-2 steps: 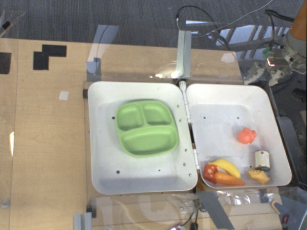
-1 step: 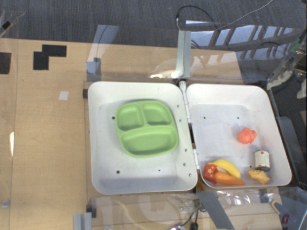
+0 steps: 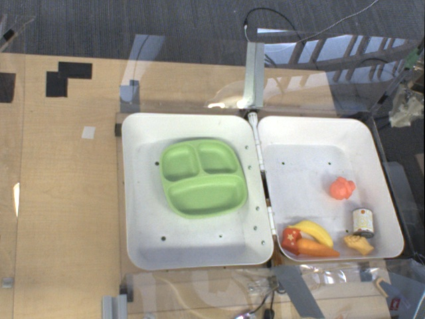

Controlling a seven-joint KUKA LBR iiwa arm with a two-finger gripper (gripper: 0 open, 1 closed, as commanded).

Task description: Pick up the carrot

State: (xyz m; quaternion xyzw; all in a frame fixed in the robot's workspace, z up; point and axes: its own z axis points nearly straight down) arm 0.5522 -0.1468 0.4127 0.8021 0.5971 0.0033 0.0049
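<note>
The carrot [image 3: 317, 248] is an orange root lying on its side along the front wall of the right bin [image 3: 312, 145]. A yellow banana [image 3: 314, 232] rests just behind it and touches it. A red pepper-like piece [image 3: 289, 236] sits at the carrot's left end, in the bin's front left corner.
Also in the right bin are an orange-pink round fruit [image 3: 342, 188], a small tin can [image 3: 362, 221] and a yellow-brown crumpled piece [image 3: 359, 244]. The left bin [image 3: 143, 244] holds a green divided plate [image 3: 201, 177]. A metal post [image 3: 254, 72] stands behind the bins.
</note>
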